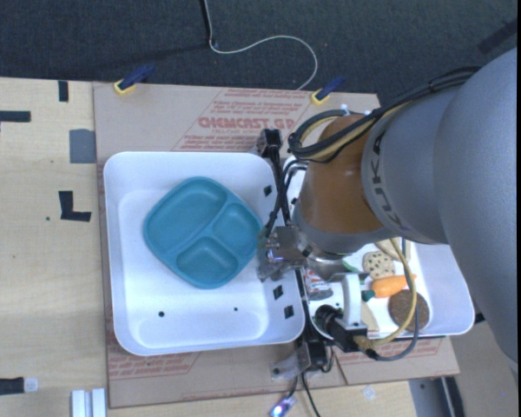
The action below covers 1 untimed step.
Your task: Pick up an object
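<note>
Camera view: the bench seen from above, the arm coming in from the right.
Gripper (282, 263): sits low over the seam between the two bins, at the left bin's right wall; whether it grips anything cannot be told, since the wrist hides its tip.
Arm (434, 163): a broad grey body with an orange band (334, 185), black cables looped round the wrist.
Tray (202, 230): one teal plastic divided plate with three compartments and rounded corners, lying flat in the left bin, its right edge just beside the gripper, to its left.
Left bin (191, 333): shallow, white, smooth, rounded corners; a few small dark specks on its floor.
Right bin (451, 320): white, mostly covered by the arm.
Small items in the right bin: one spotted cookie (378, 261), one orange carrot-like piece (391, 286), one brown round piece (410, 311), close together below the wrist.
Cardboard sheet (234, 120): brown, red print, lying under both bins.
Clamps: two, blue and yellow, at the sheet's top edge (134, 78) (328, 89).
</note>
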Motion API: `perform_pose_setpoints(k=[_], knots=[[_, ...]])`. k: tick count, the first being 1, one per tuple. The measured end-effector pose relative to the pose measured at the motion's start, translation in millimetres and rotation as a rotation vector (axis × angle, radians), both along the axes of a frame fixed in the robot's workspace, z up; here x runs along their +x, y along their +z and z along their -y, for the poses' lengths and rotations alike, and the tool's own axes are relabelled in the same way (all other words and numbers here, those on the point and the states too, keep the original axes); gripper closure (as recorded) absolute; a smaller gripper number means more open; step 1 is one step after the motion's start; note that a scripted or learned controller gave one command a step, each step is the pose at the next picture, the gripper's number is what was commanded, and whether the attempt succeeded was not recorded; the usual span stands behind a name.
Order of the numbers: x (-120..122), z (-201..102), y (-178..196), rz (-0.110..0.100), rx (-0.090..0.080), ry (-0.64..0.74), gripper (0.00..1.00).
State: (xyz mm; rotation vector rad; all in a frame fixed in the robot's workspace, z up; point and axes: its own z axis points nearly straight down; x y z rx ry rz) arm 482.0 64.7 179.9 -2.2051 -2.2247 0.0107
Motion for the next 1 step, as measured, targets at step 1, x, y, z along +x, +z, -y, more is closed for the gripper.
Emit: perform_pose_setpoints(k=[1], knots=[[78.4, -27.6, 75.5, 0.016, -0.002, -0.002, 1.00]])
